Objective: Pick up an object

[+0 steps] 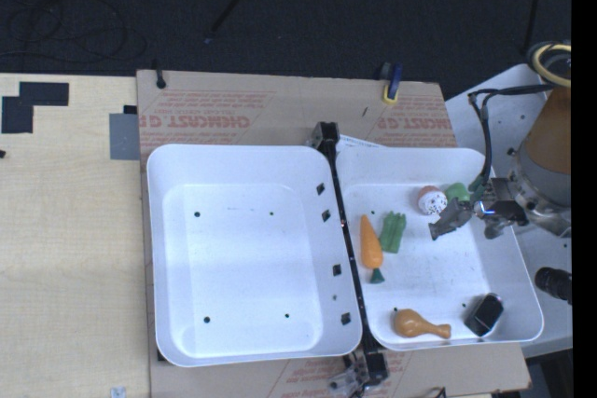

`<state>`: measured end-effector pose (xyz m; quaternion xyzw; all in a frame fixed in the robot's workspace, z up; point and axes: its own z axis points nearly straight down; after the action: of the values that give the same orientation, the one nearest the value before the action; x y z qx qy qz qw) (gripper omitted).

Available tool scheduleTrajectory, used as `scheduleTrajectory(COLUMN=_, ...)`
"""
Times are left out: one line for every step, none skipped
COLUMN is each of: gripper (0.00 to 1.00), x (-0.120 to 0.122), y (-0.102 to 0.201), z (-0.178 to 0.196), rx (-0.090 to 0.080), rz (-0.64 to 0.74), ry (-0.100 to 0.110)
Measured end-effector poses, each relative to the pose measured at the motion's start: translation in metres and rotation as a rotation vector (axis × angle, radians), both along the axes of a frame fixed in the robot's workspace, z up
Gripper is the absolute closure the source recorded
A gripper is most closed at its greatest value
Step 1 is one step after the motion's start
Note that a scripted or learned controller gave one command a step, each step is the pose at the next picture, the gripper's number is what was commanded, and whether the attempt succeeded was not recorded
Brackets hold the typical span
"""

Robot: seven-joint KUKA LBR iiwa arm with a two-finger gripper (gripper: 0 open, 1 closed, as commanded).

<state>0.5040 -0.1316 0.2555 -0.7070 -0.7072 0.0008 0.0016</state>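
While my arm reaches in from the right of the frame, my tool hangs low over the upper right part of the right bin. Its dark fingers point to the left; whether they are spread or closed I cannot tell, and I see nothing between them.

Nearest to the tool is the ball, white with red spots, lying just to the upper left of the fingers, and a small green piece is beside it, close above the tool. A ball has no long axis, so I think the angle of the wrist matters little for it.

Further left in the bin lies the carrot, with its long axis running up and down the frame and its green end pointing to the bottom. A green block lies just beside it on the right, almost parallel.

Near the bottom edge are a tan drumstick, lying left to right with the thin end to the right, and a black object.
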Motion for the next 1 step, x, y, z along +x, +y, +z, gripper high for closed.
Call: scheduleTrajectory(gripper=0.00, x=0.0893, y=-0.0362, z=-0.0675, rx=-0.003, rz=0.003, ry=-0.005)
